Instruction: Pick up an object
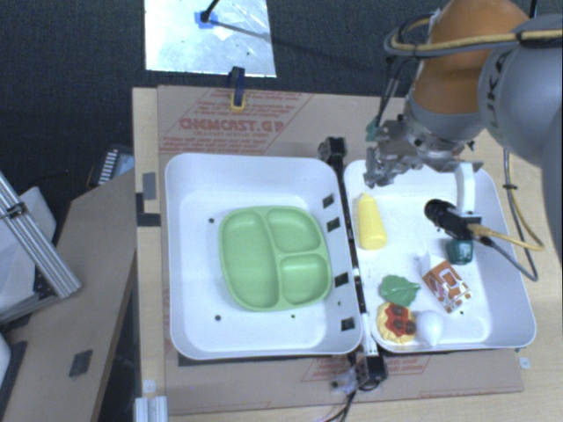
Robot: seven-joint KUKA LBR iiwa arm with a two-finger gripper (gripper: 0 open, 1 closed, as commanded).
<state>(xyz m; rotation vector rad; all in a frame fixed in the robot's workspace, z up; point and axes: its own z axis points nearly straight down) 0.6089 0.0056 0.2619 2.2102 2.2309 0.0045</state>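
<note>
At the near edge of the right bin (519, 323) lie a yellow toy with red spots (396, 322) and a white lump (431, 326) just beside it. A green leaf (398, 288) rests against the yellow toy. Close by is an orange and white packet (444, 287), with a small teal thing (459, 251) beyond it. A yellow bottle (370, 221) lies farther back, along the bin's left wall. The left bin (189, 236) holds a green divided plate (268, 258).

The gripper (380, 172) hangs over the far left corner of the right bin, just beyond the bottle's cap end and apart from it. Whether it is open or closed cannot be told from this angle, and nothing can be seen in its grasp.

The step in hand looks like the approach, with no pick yet made. The bottle seems the likeliest target, being the closest thing. The next move calls for shifting toward the bottle's middle, straddling its narrow width, then descending and closing.
</note>
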